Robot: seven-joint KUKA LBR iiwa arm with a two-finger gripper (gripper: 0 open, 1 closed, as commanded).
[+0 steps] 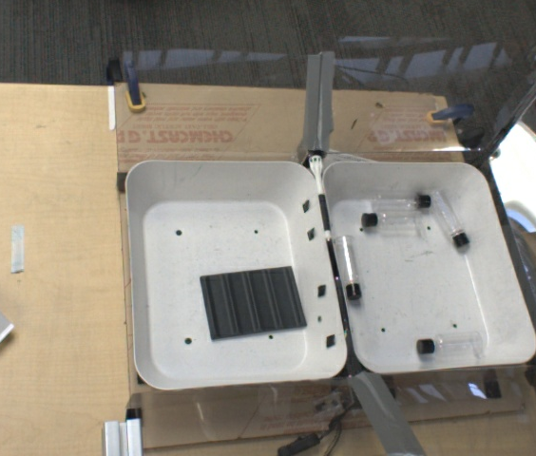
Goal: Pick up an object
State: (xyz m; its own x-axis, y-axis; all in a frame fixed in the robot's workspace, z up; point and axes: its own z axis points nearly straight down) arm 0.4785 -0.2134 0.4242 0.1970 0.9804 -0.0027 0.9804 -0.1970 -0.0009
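Candidates for the pick: five clear tubes with black caps in the right bin [496,255], one ridged dark pad [253,303] in the left bin [140,255].

Tubes:
- one [396,218] near the bin's far side, lying crosswise, cap at its left end
- one [444,218] just right of it, slanted, caps at both ends by the look of it
- one [347,269] along the left wall, right against the divider, cap toward the camera
- one [449,346] near the front edge, cap on its left

The first two sit close, ends near touching; can't tell if they actually touch.

The pad lies flat, about mid-floor of the left bin, slightly toward the front, well apart from the walls.

The arm and gripper aren't anywhere over the bins, so finger state: cannot tell.

My read on doing the pick well:
- Go for the front tube. It's isolated, clear floor on both sides.
- Set the fingers across the tube's short axis, come straight down over its middle, not the cap.
- Clear plastic is slippery and round, likely rolls if nudged; close gently and centred.
- Skip the tube at the divider: no room for a finger on the wall side.
- Pad is flat to the floor, edges hard to get under; poor choice for two fingers.
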